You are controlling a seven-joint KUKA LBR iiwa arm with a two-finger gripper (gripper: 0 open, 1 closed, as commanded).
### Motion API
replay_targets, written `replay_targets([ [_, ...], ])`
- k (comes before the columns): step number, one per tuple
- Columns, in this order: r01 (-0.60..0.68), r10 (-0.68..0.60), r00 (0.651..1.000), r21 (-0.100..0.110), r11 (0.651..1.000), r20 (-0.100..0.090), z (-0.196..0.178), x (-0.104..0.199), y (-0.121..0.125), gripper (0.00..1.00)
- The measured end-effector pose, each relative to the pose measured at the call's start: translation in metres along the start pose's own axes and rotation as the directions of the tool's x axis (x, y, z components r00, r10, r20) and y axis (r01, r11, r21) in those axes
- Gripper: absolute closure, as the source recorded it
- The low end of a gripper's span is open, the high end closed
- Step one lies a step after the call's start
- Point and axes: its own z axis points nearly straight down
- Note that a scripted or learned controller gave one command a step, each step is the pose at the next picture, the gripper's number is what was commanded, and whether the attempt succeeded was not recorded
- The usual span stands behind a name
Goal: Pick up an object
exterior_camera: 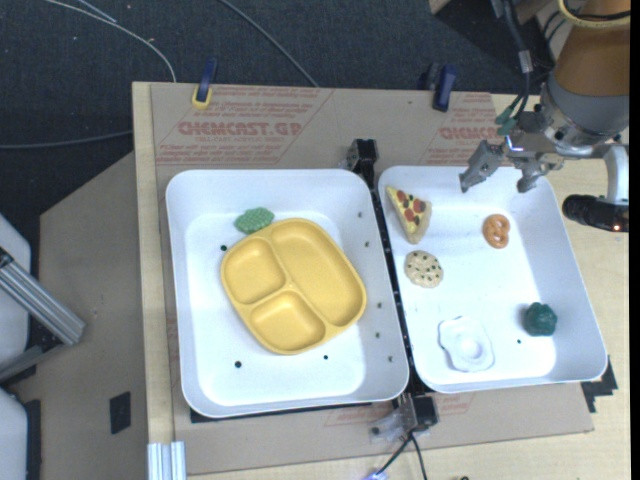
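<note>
My gripper [503,174] hangs open over the far edge of the right bin [570,268], its two dark fingers spread with nothing between them. Below it in that bin lie a pizza slice [409,211], a pretzel [496,230], a chocolate-chip cookie [423,268], a fried egg [467,345] and a dark green broccoli piece [541,318]. The pretzel is the nearest to the gripper, a little toward the front.
The left bin [190,268] holds a yellow divided plate [292,284] and a small green leafy piece [254,220] at the plate's far left corner. Black clamps [362,154] sit between the bins at the back. Blue clips [441,86] hold the cardboard.
</note>
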Motion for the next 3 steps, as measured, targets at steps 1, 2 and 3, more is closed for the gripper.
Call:
replay_targets([
  [1,0.002,-0.002,1.0,-0.014,1.0,0.002,-0.009,0.0,0.002,0.0],
  [2,0.003,-0.003,1.0,-0.009,1.0,0.001,0.054,0.005,0.003,0.0],
  [3,0.002,-0.002,1.0,-0.01,1.0,0.001,0.099,0.004,-0.003,0.0],
])
